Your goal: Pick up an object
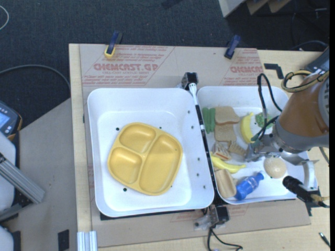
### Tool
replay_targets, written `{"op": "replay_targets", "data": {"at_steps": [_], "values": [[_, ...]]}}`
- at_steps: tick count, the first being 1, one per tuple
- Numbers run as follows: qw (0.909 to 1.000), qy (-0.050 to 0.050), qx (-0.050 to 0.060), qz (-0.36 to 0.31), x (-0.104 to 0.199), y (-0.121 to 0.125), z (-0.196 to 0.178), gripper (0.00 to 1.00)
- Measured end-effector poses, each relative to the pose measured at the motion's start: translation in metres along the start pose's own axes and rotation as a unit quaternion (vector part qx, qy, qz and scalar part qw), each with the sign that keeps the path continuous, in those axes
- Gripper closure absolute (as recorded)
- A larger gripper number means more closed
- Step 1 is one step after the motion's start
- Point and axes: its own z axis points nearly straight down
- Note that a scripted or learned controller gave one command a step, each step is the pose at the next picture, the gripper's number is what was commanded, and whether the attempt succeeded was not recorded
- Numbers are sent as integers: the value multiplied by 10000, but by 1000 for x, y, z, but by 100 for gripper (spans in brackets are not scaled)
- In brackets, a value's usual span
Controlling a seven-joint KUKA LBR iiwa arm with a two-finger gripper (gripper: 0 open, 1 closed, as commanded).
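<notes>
The brown protective sheet (157, 61) covering the bench bears red print. Behind the left bin (99, 140) it reads roughly "CHEMCAST GP", with smaller lines above and below too fine to read. The same red print repeats behind the right bin (209, 94), partly cut off.

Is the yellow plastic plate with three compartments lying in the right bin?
No, the yellow three-compartment plastic plate lies in the left white bin.
</notes>
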Motion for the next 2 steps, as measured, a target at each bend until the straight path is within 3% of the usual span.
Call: {"op": "replay_targets", "data": {"at_steps": [2], "values": [[10000,-17,-31,-5,-5,-6,-109,100]]}}
